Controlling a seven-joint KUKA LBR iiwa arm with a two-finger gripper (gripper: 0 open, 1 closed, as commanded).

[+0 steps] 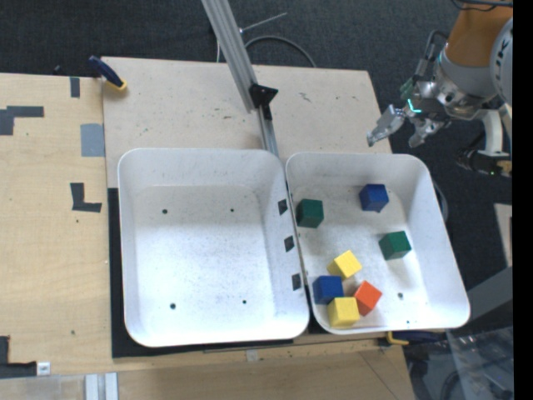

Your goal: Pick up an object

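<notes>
The end effector hangs above the table beyond the far right corner of the right bin, its 2 fingers spread and holding nothing. All 7 cubes lie in that bin: 2 green, 2 blue, 2 yellow and 1 orange. By my reading the pick is not yet begun; descent, grasp and lift remain.

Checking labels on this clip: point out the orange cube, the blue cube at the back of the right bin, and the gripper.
orange cube (pixel 368 294), camera view, its top face.
blue cube (pixel 374 197), camera view, its top face.
gripper (pixel 402 130), camera view, between its fingertips.
</notes>
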